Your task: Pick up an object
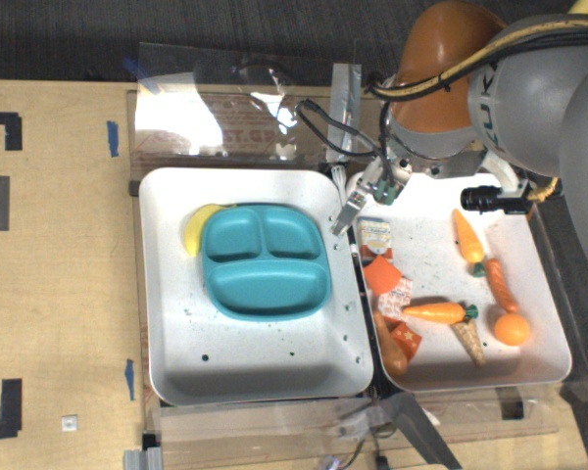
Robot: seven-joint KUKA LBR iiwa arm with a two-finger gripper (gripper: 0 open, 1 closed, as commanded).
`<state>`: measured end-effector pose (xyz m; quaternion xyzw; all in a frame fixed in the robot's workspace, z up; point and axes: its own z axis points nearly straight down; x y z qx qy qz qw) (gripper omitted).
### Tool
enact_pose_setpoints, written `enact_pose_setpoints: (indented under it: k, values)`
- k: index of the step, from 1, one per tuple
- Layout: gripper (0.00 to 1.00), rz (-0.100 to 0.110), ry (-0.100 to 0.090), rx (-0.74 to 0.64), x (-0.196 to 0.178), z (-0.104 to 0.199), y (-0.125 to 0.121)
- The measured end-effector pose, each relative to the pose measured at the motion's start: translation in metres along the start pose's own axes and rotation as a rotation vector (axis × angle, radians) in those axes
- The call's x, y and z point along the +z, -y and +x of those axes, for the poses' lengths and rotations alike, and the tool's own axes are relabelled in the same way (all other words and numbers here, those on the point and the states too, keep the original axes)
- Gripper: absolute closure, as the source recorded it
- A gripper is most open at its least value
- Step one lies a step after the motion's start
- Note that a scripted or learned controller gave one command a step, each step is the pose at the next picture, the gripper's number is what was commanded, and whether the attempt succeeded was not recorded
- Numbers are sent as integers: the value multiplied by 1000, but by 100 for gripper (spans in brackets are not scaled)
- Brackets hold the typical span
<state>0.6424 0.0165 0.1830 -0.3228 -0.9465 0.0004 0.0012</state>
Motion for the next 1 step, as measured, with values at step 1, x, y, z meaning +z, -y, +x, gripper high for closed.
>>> enact_pose_setpoints:
  k: [1]
  values:
    - [0, -3, 5, 57, -3, -33, 43]
